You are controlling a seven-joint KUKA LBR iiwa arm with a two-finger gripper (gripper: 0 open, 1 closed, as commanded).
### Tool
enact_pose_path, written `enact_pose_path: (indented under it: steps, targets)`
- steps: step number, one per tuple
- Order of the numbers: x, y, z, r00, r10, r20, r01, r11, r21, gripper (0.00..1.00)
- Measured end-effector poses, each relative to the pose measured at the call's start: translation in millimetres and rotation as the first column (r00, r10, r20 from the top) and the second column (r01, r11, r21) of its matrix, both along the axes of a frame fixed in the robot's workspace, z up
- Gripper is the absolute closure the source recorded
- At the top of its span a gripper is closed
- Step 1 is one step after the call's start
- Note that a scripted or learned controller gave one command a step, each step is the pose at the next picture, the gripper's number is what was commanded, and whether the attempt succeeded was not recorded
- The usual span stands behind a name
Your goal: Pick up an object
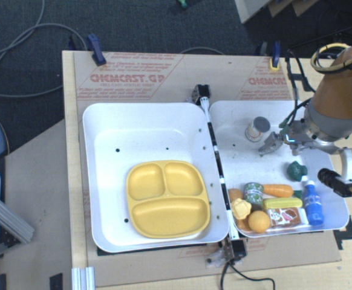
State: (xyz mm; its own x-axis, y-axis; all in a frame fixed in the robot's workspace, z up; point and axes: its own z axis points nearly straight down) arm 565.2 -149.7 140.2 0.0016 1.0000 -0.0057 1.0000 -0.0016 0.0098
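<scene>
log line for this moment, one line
arm: over right bin | gripper: above bin floor beside grey can, nothing seen between fingers | toys: piled at near edge | yellow tray: in left bin

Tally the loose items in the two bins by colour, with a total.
Yellow: 3 - plate, small piece, bar
Orange: 2 - carrot, ball
Green: 2 - can, dark lump
Blue: 1 - bottle
Grey: 1 - cup
Red-brown: 1 - packet
Total: 10

Bench (164, 71): lying under a printed protective sheet (red lettering showing).
Left white bin (103, 132): sitting on it, touching its neighbour.
Right white bin (236, 116): sitting beside it.
Blue clamps (95, 48): gripping the far edge.
</scene>
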Motion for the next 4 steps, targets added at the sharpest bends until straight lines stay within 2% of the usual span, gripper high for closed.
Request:
enact_pose_path:
  steps: [1,2,3,4]
  targets:
    - [-23.2,-48.3,-7.8,1.000,-0.002,-0.012,0.003,1.000,0.004,0.00]
    - [-25.0,-61.2,-58.7,1.000,0.000,-0.015,0.000,1.000,0.008,0.00]
    - [-23.3,-60.8,-45.3,1.000,0.002,-0.009,-0.001,1.000,0.005,1.00]
    - [4.6,-4.4,-56.1,1.000,0.007,-0.008,-0.007,1.000,0.005,1.00]
